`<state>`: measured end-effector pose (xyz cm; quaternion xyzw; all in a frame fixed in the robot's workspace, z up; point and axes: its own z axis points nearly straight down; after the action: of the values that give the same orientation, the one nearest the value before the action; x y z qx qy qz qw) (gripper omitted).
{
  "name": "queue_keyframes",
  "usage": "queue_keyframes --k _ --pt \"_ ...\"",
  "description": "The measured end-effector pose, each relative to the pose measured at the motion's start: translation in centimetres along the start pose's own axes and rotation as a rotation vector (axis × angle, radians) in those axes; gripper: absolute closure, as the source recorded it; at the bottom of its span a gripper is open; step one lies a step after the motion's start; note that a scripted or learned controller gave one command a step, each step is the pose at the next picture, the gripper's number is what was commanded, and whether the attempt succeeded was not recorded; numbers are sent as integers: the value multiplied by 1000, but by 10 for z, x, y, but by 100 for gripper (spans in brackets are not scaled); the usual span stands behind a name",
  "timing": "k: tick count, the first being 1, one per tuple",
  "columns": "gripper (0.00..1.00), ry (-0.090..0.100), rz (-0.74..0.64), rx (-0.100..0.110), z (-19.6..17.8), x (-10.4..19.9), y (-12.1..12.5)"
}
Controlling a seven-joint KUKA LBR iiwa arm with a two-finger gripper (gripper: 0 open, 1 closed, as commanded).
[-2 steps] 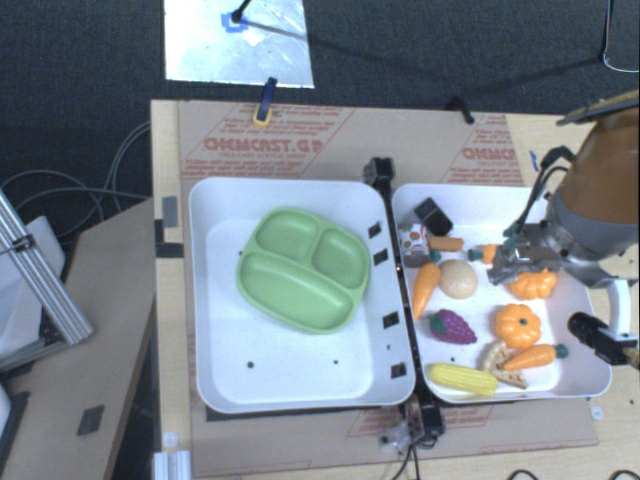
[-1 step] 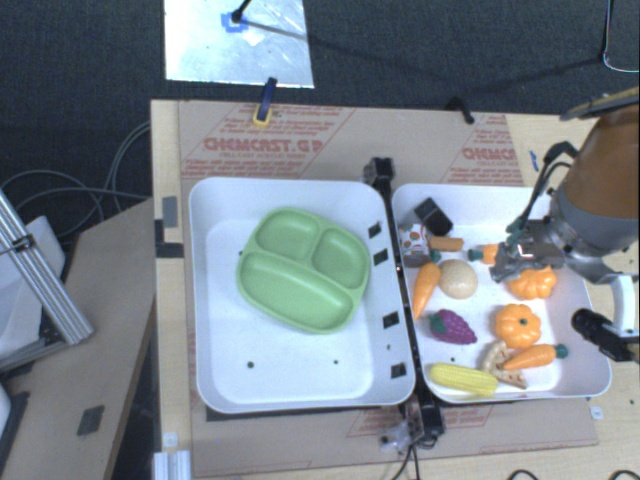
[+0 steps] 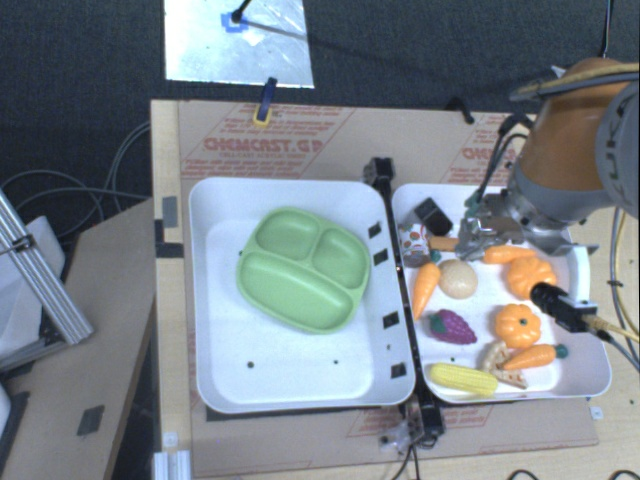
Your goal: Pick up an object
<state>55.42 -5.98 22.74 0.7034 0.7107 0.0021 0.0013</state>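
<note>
corn cob point(image 3: 461, 378): yellow, lying along the near edge of the right bin point(image 3: 598, 368), closest to the camera.
small carrot point(image 3: 531, 358): orange, lying just right of the corn cob, with a pale, knobbly piece point(image 3: 497, 359) between them that is too small to name.
purple grapes point(image 3: 452, 326): a dark cluster near the bin's left wall, just behind the corn cob.
lower pumpkin point(image 3: 517, 324): orange, round, right of the grapes.
upper pumpkin point(image 3: 530, 275): orange, behind the lower pumpkin, beside a black cylindrical part point(image 3: 560, 308) of the arm's tooling.
long carrot point(image 3: 425, 287): orange, pointing toward the near-left, next to the divider.
pale round piece point(image 3: 459, 279): beige, touching or just beside the long carrot, directly under the gripper.
gripper point(image 3: 474, 238): low over the far part of the right bin, above the pale round piece; whether its fingers are spread or pressed together cannot be told, and nothing shows pinched between them.
arm point(image 3: 575, 158): grey with an orange band, reaching in from the right.
black block point(image 3: 432, 214): in the bin's far-left corner, just left of the gripper.
green plate point(image 3: 304, 267): three compartments, lying tilted in the middle of the left bin point(image 3: 215, 368).
bench point(image 3: 300, 143): brown board with red lettering under both bins.
</note>
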Motion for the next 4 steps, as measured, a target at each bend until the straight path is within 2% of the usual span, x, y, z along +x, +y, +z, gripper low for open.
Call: queue_keyframes --k 3,4 --pt "100 2 0 1 -8 141 62" --pt "100 -1 4 4 -2 156 54"
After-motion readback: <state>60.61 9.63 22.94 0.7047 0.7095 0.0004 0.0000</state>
